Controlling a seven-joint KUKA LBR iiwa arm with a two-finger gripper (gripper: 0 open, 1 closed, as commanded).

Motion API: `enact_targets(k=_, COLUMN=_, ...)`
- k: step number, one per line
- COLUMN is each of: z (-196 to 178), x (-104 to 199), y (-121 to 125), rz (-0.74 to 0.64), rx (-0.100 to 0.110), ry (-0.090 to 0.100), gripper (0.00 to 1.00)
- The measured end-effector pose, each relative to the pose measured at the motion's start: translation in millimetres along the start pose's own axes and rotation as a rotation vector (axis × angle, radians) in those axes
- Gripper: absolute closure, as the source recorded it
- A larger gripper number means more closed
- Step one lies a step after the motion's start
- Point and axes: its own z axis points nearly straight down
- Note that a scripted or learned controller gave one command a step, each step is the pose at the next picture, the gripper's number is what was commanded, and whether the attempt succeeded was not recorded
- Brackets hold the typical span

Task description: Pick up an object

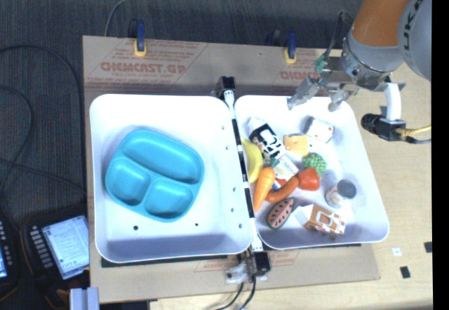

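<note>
My gripper (319, 97) hangs open over the far edge of the right bin (365, 161), with nothing between its two grey fingers (300, 95). Below it in that bin lie several small things: a white block with a red mark (320, 131), a yellow cheese wedge (295, 144), a black-and-white packet (266, 139), a banana (252, 159), a carrot (262, 185), green broccoli (316, 161), a red pepper (307, 179), a small tin (339, 192), a brown oval cookie (279, 213) and an orange-and-white box (323, 220).
The left bin (112, 238) holds a blue three-part plate (153, 173). A black divider strip (235, 147) runs between the bins. Two clamps (139, 36) hold the cardboard base at the far edge. A tablet (59, 245) lies off the bench at lower left.
</note>
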Motion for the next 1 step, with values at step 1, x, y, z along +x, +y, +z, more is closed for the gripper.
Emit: enact_targets(k=1, z=126.7, x=3.2, y=-12.0, rz=0.001, rx=-0.01, ry=-0.001, gripper=0.0)
